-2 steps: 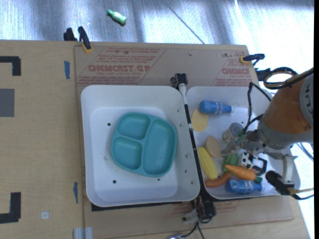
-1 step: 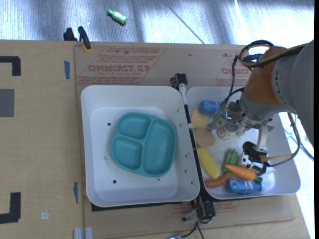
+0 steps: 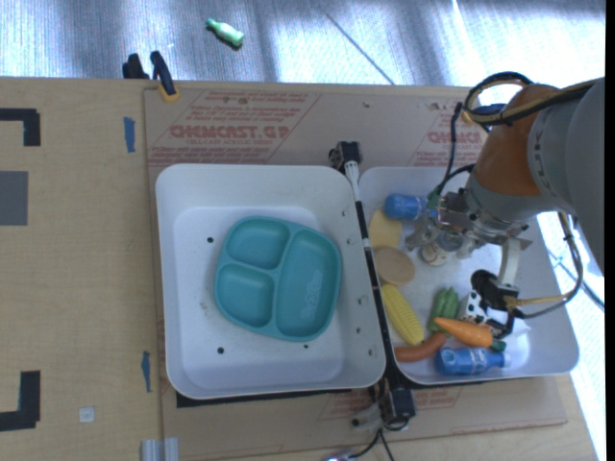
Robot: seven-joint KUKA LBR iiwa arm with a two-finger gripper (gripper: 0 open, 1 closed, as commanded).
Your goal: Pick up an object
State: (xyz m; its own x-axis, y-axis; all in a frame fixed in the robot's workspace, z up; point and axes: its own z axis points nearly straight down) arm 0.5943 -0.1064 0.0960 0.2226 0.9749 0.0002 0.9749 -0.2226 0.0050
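Fingers (image 3: 437, 246) low in right bin (image 3: 562, 349), open or closed impossible to tell. Toy corn (image 3: 404, 313) lies near bin's left wall, nearby. Likely light, stiff, slick plastic; best taken across middle, clear of wall.

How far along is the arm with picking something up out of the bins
Early on, judging by the view. Nothing looks lifted: the corn cob, carrot and blue bottle all lie in the right bin. The gripper is low over that bin's upper part. Grasping and lifting remain.
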